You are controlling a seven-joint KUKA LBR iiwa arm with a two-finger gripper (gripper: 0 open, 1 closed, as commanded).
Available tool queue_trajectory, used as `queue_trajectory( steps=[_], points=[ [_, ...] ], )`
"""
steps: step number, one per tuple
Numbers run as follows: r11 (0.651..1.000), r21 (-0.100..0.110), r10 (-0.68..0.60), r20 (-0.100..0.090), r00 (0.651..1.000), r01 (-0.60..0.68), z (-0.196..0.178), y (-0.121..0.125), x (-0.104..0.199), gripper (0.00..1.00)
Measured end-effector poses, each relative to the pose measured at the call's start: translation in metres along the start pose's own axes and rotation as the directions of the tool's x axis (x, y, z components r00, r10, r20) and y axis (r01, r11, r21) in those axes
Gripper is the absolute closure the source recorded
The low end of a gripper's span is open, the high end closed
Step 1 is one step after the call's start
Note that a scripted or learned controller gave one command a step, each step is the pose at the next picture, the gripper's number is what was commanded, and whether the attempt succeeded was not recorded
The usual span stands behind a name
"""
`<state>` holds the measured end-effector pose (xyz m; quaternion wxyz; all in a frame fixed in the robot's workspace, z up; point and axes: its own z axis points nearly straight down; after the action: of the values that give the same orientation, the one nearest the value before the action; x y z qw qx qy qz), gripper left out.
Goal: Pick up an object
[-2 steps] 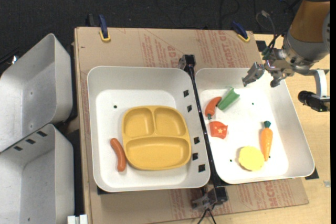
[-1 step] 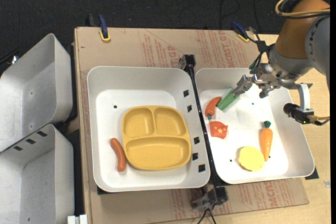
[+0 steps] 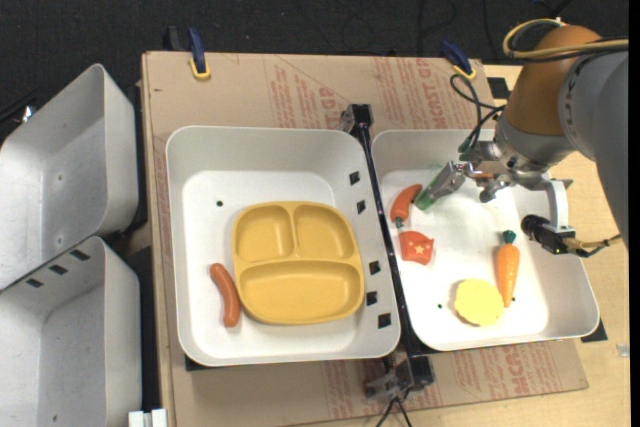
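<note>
My gripper [image 3: 457, 193] hangs over the back of the right bin [image 3: 570, 310], reaching in from the right. It is open, with nothing between its fingers. One fingertip [image 3: 426, 199] lies just right of a small orange-red sausage [image 3: 403, 202] at the bin's back left. A red pepper piece [image 3: 417, 247] sits below that sausage. Toward the bin's front right rests a carrot [image 3: 507, 269], and a yellow round piece [image 3: 478, 303] sits beside its tip.
The left bin [image 3: 190, 215] holds a yellow divided plate [image 3: 298, 262] and a red sausage [image 3: 226, 294] to the plate's left. A black divider [image 3: 380, 225] runs between the bins. Two white tubs [image 3: 60, 175] stand off the bench at far left.
</note>
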<state>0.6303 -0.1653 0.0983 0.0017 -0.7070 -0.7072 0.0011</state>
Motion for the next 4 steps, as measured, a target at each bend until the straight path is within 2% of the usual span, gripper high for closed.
queue_trajectory(
  steps=[1, 2, 3, 4],
  points=[
    [1.000, -0.007, 0.000, 0.002, 1.000, 0.001, -0.014, 0.002, 0.000, 1.00],
    [1.000, -0.010, 0.000, 0.002, 1.000, 0.000, -0.067, -0.007, 0.004, 1.00],
    [1.000, -0.012, -0.004, 0.003, 1.000, 0.004, -0.124, 0.001, 0.012, 1.00],
    [1.000, -0.011, -0.004, 0.003, 1.000, 0.004, -0.162, 0.002, 0.012, 1.00]
  ],
)
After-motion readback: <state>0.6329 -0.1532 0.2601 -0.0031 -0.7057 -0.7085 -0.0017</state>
